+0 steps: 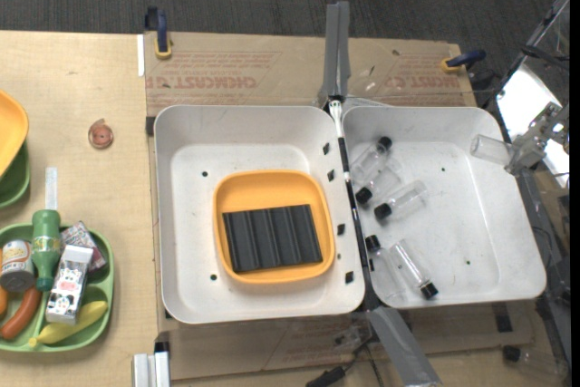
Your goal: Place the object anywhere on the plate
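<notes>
left bin [181,149]: white, shallow; holds orange plate [272,190] near centre, with white floor open on all four sides of it.
plate: square with rounded corners, raised orange rim; dark ribbed insert [272,237] covers most of middle, orange margin widest along far edge.
right bin [471,222]: white, touching left bin along shared middle edge; right half of floor mostly open.
vials: clear with black caps, lying flat in right bin; four clustered in left half – one near far-left [372,157], one at centre-left [399,200], one at near edge [413,270], one close to middle edge [363,192].
fifth vial [490,148]: clear, at far-right rim of right bin, just beside gripper; held or merely touching, cannot tell.
gripper [530,149]: at right rim of right bin, above the edge, reaching in from right; opening too unclear, cannot tell.
desk [82,86]: light wood at left, brown cardboard [245,68] under bins, clamps at far corners.
green tray [86,317]: at lower left, well apart from bins, full of toy food.
</notes>
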`<move>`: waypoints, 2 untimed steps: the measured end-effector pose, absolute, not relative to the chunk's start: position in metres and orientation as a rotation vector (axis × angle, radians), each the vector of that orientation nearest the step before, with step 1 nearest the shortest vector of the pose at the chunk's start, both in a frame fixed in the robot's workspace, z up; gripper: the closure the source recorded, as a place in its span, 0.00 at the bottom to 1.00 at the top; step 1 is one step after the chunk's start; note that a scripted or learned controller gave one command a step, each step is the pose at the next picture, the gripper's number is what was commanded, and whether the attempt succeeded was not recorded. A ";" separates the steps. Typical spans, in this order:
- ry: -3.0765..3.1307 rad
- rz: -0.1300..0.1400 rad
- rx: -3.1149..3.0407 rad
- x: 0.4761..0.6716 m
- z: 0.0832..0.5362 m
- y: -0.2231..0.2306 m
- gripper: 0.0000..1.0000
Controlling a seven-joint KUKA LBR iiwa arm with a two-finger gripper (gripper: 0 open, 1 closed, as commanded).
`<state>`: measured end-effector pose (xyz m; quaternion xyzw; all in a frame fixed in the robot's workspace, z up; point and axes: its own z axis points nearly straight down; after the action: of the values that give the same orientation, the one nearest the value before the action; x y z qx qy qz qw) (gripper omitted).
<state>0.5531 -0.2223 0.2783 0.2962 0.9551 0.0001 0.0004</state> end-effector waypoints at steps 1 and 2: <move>3.067 0.000 0.661 0.620 0.304 -0.223 1.00; 3.129 0.000 0.192 0.651 0.360 -0.222 1.00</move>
<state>0.6513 -0.2217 0.3595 0.0611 0.9981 0.0000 0.0034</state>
